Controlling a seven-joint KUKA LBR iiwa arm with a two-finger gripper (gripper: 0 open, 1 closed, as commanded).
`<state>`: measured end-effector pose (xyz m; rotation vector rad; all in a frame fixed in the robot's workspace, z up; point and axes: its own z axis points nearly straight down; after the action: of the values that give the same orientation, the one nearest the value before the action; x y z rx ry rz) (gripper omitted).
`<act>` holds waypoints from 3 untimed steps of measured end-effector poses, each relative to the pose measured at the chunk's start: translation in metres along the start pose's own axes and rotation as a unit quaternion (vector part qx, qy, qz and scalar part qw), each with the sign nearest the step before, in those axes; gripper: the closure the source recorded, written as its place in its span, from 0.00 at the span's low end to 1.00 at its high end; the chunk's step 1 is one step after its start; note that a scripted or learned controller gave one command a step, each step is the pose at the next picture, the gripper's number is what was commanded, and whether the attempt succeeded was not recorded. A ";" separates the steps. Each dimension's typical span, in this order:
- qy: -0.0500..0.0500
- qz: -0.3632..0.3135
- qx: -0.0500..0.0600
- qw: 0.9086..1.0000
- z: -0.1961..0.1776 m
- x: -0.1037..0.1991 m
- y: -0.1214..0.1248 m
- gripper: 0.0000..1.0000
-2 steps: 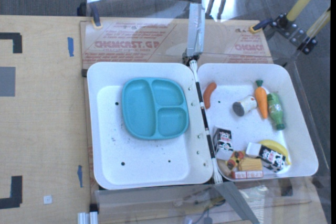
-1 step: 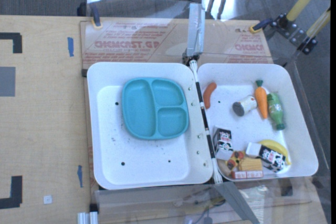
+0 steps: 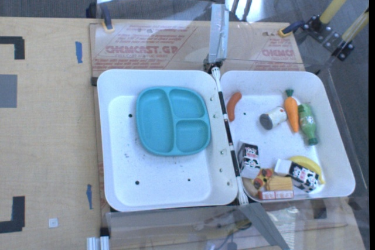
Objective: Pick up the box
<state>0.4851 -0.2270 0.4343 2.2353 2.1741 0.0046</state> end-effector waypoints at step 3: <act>0.003 -0.001 0.001 1.000 -0.023 0.085 0.111 1.00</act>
<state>0.5977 -0.1449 0.4581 2.2375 2.1800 0.0086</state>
